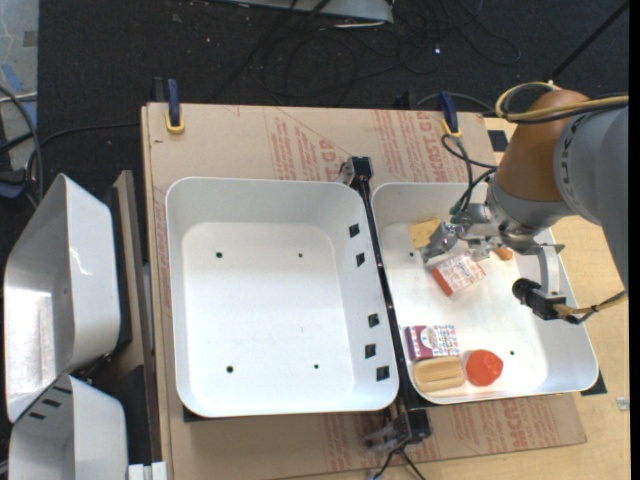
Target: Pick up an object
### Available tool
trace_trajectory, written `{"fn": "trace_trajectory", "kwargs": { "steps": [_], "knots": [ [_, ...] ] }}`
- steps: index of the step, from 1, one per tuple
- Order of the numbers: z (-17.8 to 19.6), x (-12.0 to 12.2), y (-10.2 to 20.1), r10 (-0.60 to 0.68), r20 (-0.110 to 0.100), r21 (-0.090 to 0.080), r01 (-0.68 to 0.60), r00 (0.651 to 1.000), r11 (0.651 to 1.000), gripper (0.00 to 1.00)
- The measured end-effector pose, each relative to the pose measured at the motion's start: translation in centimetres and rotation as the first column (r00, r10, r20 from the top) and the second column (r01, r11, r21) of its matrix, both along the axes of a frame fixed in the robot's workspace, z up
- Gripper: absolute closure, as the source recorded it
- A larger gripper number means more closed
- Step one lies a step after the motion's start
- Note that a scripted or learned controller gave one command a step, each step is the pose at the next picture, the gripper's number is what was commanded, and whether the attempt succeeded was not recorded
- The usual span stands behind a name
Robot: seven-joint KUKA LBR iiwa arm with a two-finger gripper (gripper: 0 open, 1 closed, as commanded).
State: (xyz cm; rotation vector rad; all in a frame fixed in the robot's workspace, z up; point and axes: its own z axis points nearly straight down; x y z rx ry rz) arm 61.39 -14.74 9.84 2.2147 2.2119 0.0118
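Camera view shows the gripper [447, 240] low in the right bin [570, 353], just above a red-and-white packet [458, 274]; whether its fingers are spread cannot be told

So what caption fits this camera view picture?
Grey robot arm reaches over the right white bin holding a round red object and small food packages.

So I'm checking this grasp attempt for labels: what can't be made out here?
- Gripper: finger state, blurred and partly covered by the wrist.
- Yellow item: partly hidden behind the gripper.
- Red-and-white packet: print too small to read.
- Purple carton: label too small.
- Right bin: far corner covered by the arm.
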Motion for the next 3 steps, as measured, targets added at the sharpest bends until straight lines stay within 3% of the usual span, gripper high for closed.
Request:
{"fn": "trace_trajectory", "kwargs": {
  "steps": [1,2,3],
  "knots": [
    [0.0,2.3,1.9,0.005,0.0,-0.005,-0.005,1.0,1.0,0.0],
    [0.0,3.9,1.8,0.005,-0.002,-0.002,-0.005,1.0,1.0,0.0],
    [1.4,4.1,1.8,0.006,0.008,-0.005,-0.006,1.0,1.0,1.0]
  ]
}}
